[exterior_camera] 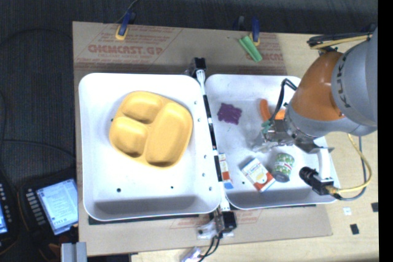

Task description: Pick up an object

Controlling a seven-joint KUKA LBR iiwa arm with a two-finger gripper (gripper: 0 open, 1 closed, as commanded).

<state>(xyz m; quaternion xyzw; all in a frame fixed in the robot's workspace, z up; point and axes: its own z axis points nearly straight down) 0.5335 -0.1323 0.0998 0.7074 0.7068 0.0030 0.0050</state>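
We see the gripper [265,143] low over the middle of the right bin [245,84], and we cannot tell how its jaws stand. Around it lie a purple piece [229,113] to its upper left, an orange carrot [264,108] above, a small carton [257,173] just below, and a green-labelled can [283,166] beside the carton. A yellow sectioned tray [150,128] sits in the left bin [92,193].
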